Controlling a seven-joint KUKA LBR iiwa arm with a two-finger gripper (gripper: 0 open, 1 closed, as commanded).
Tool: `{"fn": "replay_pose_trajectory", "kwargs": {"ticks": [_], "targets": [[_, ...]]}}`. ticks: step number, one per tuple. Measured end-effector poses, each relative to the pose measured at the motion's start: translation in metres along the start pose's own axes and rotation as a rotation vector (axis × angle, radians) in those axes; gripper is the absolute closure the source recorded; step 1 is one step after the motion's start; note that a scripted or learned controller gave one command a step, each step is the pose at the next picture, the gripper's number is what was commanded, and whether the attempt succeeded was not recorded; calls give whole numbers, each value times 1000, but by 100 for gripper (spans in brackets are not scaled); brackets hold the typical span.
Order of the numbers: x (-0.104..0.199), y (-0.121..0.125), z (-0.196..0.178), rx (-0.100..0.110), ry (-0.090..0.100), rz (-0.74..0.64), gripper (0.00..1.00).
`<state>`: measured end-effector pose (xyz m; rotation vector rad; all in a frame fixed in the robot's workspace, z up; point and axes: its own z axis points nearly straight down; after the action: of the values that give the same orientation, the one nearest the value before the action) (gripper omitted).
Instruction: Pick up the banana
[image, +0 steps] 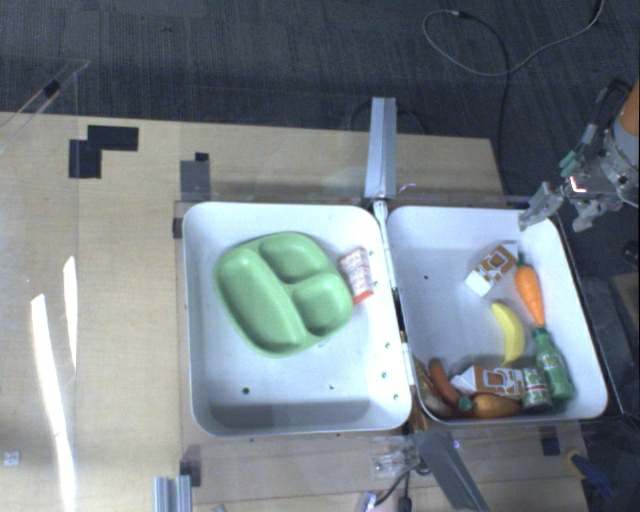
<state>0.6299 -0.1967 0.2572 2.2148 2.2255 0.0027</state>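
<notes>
One banana (511, 331) in right bin (430, 300), well apart from gripper (562, 203) above far corner; grip state indeterminate.

The end effector (558, 206) hangs at far right, its fingers spread apart.

Two bins sit side by side on the surface (120, 300). The left bin (200, 400) holds a divided tray (285, 290), with a small packet (357, 274) touching the tray's right edge. In the right bin (440, 300), a carton (492, 269) lies toward the back; a carrot (529, 291) lies just right of it. The banana (510, 331) lies in front of the carrot, a bottle (550, 365) to its right. The hand (562, 202) hovers above the right bin's back right corner.
</notes>
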Motion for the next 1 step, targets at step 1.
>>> {"fn": "replay_pose_trajectory", "kwargs": {"ticks": [1], "targets": [[-3, -49, 115, 2, 0, -83, 0]]}}
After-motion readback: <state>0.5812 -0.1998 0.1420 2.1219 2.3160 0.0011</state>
